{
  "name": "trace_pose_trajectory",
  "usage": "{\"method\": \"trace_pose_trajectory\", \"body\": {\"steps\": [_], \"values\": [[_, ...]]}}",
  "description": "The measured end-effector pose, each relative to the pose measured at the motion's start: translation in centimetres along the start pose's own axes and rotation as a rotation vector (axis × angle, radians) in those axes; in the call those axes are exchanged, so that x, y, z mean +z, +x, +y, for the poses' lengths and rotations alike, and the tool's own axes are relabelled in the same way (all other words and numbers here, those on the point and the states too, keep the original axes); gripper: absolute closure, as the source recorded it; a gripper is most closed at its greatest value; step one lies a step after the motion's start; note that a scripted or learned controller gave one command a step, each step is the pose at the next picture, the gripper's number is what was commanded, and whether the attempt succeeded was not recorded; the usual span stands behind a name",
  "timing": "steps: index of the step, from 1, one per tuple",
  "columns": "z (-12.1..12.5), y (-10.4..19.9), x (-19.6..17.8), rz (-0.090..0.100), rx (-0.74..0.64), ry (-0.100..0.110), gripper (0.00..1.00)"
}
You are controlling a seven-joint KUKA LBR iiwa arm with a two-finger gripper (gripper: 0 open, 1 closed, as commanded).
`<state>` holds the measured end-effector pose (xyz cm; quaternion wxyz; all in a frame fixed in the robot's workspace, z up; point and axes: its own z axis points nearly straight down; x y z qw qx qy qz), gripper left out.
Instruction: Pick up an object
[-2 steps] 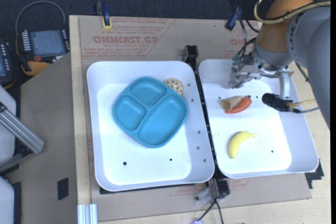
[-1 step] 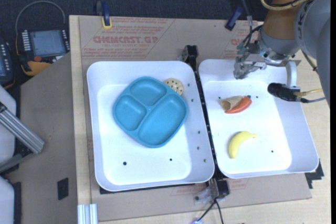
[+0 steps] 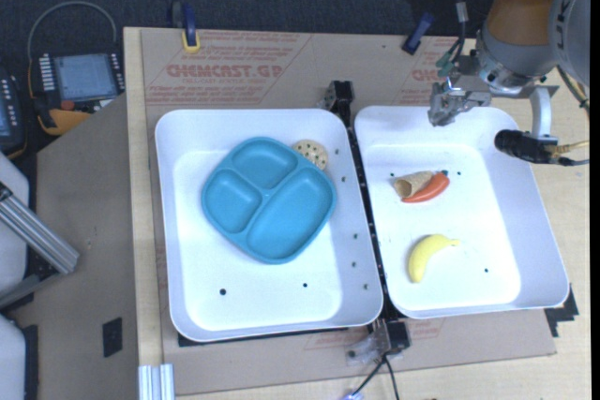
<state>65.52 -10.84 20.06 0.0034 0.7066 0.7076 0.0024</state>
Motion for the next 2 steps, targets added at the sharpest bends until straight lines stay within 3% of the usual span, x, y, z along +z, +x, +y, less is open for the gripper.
{"method": "trace_pose_trajectory", "body": {"steps": [1,2], "values": [[0.0,-1.0,-5.6,-0.001,0.002,-0.001,1.00],[0.1,4.7,-6.1,0.003,-0.005,0.006,1.00]]}}
